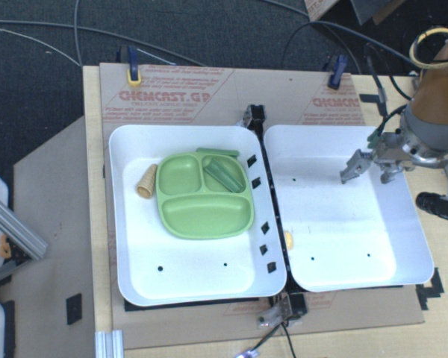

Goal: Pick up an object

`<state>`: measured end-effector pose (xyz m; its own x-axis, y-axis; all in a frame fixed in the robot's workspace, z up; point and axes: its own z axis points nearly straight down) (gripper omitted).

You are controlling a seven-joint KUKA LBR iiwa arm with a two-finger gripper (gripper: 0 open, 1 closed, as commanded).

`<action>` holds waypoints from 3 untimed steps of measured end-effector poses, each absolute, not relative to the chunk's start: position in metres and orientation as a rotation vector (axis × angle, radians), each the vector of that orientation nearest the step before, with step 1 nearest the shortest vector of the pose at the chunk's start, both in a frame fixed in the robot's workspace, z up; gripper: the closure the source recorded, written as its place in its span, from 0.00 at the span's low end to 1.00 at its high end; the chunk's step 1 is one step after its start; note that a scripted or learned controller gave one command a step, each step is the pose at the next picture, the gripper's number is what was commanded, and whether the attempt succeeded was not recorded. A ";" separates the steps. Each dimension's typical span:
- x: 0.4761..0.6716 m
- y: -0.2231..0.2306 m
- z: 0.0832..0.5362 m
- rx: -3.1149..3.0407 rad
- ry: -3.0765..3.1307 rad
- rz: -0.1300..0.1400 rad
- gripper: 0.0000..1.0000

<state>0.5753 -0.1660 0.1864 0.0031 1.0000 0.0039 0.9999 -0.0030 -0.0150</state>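
While above the right bin (403,230), hand (369,168) near its far rim.

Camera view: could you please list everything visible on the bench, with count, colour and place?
bins: two, white, side by side on the bench
divided plate: one, light green, left bin
green piece: one, darker green, in the plate's upper right compartment
cone-shaped piece: one, tan, left bin, beside the plate's left edge
small yellow bit: one, right bin, left edge
clamps: two, blue, board's far edge
arm: one, grey with orange band, right side
tool: one, grey, over the right bin
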 end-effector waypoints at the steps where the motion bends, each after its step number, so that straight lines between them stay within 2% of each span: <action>1: 0.579 -0.166 0.194 -2.220 -2.221 0.000 0.00; 3: 0.583 -0.169 0.082 -2.217 -2.218 0.004 0.00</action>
